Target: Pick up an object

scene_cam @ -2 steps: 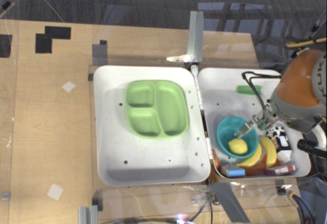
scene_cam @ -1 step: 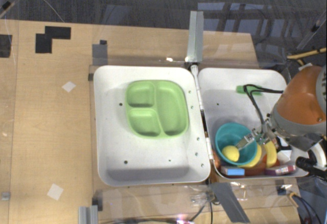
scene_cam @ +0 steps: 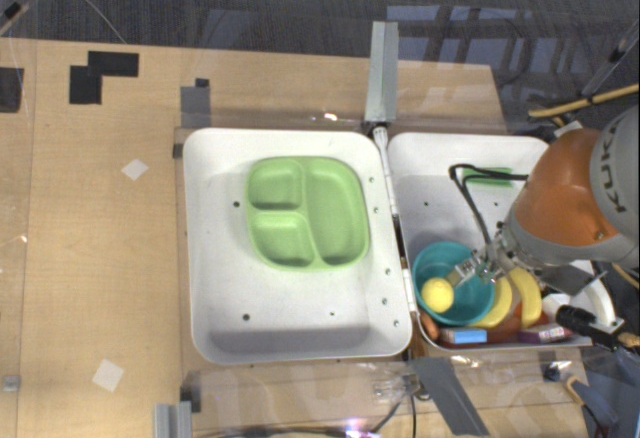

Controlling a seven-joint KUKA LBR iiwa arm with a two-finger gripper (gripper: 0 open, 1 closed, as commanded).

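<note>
Sitting on the wooden bench (scene_cam: 90, 256), two shallow white bins lie side by side. The left bin (scene_cam: 215, 316) carries a light green tray (scene_cam: 305, 211) with three compartments, lying flat near the bin's middle and well apart from its walls. A grey divider rail (scene_cam: 381, 76) runs up from the seam between the bins. The right bin (scene_cam: 430, 176) is crowded at its near edge: a teal bowl (scene_cam: 455, 276) with a yellow ball (scene_cam: 437, 295) inside it, a yellow banana-like piece (scene_cam: 525, 294) just beside the bowl on its right, and a red-brown item with a blue patch (scene_cam: 465, 335) lying along the front wall below the bowl. A green-and-black flat object (scene_cam: 490, 176) rests farther back in that bin. The arm (scene_cam: 570, 196), grey with an orange band, comes in from the right, and its hand (scene_cam: 478, 268) sits low over the bowl's right rim; whether the hand is clenched or released cannot be told.
</note>
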